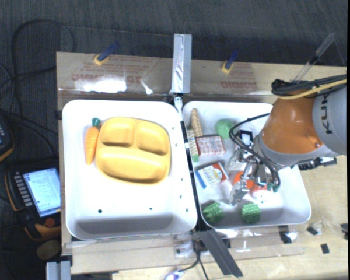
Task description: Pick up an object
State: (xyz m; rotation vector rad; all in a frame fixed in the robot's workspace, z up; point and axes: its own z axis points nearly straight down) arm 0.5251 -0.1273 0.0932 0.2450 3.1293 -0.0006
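Several small items crowd the right white bin (291, 212); the end effector (243, 186), grip state unclear, should descend squarely over one.

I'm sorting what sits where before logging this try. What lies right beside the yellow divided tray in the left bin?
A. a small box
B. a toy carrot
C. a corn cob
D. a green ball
B: the toy carrot lies along the left edge of the yellow divided tray in the left bin; the other small things sit in the right bin.
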